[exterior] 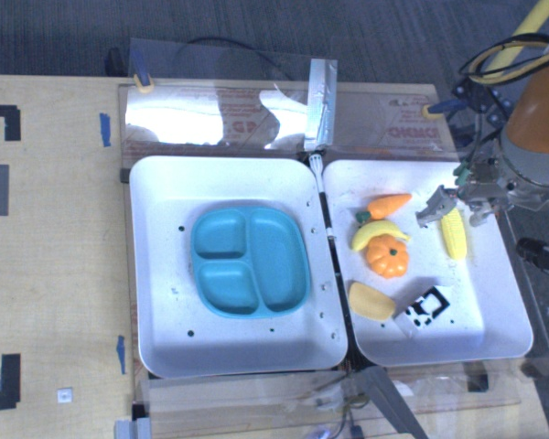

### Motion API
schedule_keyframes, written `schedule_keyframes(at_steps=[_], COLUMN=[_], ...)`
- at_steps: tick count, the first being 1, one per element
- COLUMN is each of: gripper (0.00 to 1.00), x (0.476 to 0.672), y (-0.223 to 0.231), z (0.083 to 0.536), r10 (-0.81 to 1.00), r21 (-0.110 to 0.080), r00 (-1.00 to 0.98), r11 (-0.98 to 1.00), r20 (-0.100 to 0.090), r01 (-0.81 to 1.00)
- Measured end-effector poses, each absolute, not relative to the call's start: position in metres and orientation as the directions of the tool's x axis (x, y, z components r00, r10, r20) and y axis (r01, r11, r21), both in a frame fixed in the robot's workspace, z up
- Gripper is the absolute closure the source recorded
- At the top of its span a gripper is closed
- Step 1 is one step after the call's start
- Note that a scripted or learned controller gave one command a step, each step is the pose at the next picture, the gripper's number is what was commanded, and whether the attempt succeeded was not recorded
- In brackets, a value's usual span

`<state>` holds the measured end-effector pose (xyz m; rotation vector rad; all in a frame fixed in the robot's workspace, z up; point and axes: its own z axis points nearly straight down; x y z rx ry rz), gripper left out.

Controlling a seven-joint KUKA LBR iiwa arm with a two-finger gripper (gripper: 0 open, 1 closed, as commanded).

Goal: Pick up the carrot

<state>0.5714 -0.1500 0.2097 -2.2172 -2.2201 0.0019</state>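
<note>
Carrot [390,206] lies in right bin [508,332], upper left part, just above banana [377,234], untouched. Gripper [453,206] hovers over same bin, right of carrot, beside corn cob [453,235]. Fingers hold nothing; open or closed cannot be told. Step in hand, judged: approach. Next move calls for shift left over carrot, then descent. Count: one carrot, one banana, one pumpkin [388,258], one corn cob, one pale yellow piece [371,301], one checkered block [428,305]; left bin [156,273] holds one blue divided plate [297,286].
</note>
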Motion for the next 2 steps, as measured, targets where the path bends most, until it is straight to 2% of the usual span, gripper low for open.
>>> schedule_keyframes(at_steps=[1, 2], gripper=[0.0, 0.0], x=[0.605, 0.634], y=[-0.094, -0.072], z=[0.115, 0.188], r10=[0.996, 0.987], r21=[-0.003, 0.008], r00=[-0.091, -0.161], r11=[0.091, 0.161], r20=[0.003, -0.002], r01=[0.996, 0.987])
